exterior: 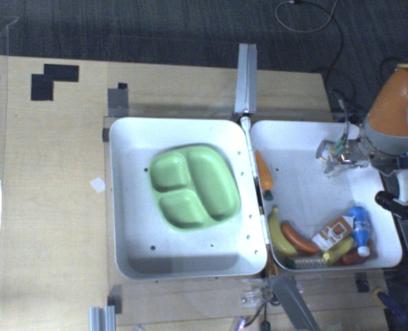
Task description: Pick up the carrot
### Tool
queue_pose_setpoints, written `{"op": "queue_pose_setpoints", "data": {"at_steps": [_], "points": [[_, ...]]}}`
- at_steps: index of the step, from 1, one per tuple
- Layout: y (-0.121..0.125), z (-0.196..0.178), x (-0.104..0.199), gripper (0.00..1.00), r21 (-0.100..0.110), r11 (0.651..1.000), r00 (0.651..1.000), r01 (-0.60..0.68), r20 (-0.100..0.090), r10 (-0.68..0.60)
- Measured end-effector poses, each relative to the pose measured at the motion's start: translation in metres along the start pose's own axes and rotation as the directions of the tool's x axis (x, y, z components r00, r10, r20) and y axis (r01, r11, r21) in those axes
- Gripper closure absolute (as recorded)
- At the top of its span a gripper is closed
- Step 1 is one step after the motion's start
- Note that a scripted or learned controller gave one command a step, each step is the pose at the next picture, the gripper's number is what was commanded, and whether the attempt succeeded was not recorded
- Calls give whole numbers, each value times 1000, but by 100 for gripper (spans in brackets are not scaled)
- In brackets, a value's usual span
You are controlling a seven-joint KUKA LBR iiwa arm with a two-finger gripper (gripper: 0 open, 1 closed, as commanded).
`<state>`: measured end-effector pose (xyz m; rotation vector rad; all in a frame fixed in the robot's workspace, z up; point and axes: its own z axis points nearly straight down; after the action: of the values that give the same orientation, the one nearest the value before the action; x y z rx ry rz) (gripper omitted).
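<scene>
The carrot is orange with a small green tip. It lies along the left wall of the right bin, pointing toward the back. My gripper hangs over the back right part of that bin, well to the right of the carrot and apart from it. Nothing shows in the gripper. The arm's orange band is at the far right.
At the right bin's front lie a yellow banana, a red sausage, a small carton, a blue bottle and a second banana. The left bin holds a green divided plate.
</scene>
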<state>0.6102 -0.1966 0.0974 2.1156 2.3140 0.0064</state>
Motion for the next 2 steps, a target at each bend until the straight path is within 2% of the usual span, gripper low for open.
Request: {"op": "queue_pose_setpoints", "data": {"at_steps": [1, 2], "points": [[56, -56, -13, 100, -2, 998, 998, 64, 2, -64], [59, -69, -12, 100, -10, 997, 998, 70, 5, -70]]}}
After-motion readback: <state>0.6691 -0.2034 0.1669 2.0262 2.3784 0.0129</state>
